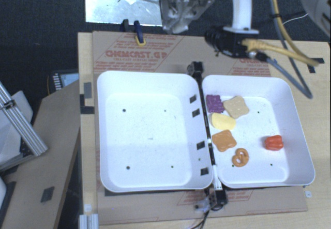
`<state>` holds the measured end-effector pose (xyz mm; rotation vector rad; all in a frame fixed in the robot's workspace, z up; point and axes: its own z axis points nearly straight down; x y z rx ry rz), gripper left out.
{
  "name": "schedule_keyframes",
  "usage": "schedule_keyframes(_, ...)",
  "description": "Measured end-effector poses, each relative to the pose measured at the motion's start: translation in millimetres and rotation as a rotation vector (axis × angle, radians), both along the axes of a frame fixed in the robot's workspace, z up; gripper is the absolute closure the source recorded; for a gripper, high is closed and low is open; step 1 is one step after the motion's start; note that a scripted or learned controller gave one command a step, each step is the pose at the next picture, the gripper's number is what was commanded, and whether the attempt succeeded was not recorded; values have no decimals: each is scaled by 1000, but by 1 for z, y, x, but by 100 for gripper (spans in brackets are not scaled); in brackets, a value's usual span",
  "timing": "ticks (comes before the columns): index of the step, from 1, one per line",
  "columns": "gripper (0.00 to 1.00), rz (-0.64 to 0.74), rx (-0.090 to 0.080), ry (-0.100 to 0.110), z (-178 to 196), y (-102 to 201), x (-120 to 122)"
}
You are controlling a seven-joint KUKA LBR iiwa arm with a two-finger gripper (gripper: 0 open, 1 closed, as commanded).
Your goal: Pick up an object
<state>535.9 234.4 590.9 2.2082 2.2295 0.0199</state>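
So the counter has two shallow white bins sitting side by side, clipped together down the middle, which I'd guess keeps them from sliding when the arm pokes around. The left bin has just bare white floor, while the right bin has all the pickable stuff, mostly bunched near the divider: a tan toast-looking slice, an orange waffle-ish square, a pale yellow piece, a purple grape cluster, a red pepper-looking thing off by itself toward the right, and a little pretzel. The arm is up at the top of the view, parked well behind the bins, nowhere near any object. The hand hangs there blurry, honestly can't tell its state, and nothing's visibly in it.
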Motion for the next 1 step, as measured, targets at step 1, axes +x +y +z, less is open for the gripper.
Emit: schedule_keyframes(1, 100, -10, -13, 26, -194, -1, 30)
